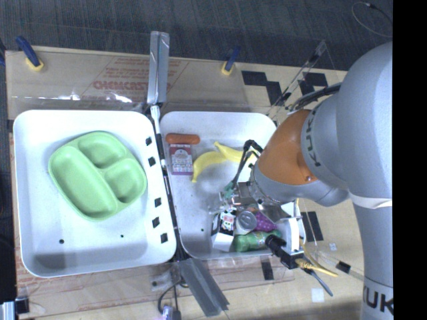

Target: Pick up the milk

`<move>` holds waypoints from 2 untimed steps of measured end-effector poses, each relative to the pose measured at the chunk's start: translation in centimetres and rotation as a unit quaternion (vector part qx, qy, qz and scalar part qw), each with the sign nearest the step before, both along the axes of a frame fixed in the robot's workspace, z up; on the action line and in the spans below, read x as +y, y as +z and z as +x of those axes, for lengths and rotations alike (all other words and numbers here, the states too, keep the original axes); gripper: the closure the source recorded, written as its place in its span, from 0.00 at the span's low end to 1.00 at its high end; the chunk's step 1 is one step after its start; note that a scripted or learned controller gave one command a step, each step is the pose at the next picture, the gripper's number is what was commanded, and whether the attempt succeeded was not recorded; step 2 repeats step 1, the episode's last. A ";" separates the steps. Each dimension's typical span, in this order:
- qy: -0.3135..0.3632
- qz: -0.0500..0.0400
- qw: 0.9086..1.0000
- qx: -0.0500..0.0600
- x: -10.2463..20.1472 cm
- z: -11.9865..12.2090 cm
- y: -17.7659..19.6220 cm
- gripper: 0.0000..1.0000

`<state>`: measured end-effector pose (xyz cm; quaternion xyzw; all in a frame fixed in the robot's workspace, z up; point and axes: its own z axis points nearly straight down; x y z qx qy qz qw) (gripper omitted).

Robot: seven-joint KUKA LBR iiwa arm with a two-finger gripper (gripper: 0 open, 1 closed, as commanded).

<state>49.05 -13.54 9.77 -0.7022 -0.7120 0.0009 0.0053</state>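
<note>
1. White with black patches, the milk carton (225,231) sits in the right bin (200,120), close to its near edge and left of centre. It is packed against a silver can (246,220), purple grapes (265,224) and a green packet (248,243).
2. The gripper (241,204) hangs just over this cluster. The wrist hides it, so I cannot tell whether it is released or clenched, and nothing shows as grasped.
3. Risk: the crowding. A descent slightly off toward the arm's side would likely catch the can or grapes instead, or push the carton against the bin's near wall and tip it.
4. A second risk is mistaking the small pink box (181,159) beside the banana (215,160) for the target.
5. The carton's long axis seems to run from the bin's near edge toward its far edge, patterned end pointing away from the near wall; the exact tilt is unclear.
</note>
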 end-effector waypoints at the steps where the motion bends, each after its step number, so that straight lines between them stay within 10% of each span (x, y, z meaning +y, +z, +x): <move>1: -0.043 -0.003 0.999 -0.001 4.8 -1.4 9.2 1.00; 2: -0.043 -0.003 0.999 -0.001 4.8 -1.4 9.2 1.00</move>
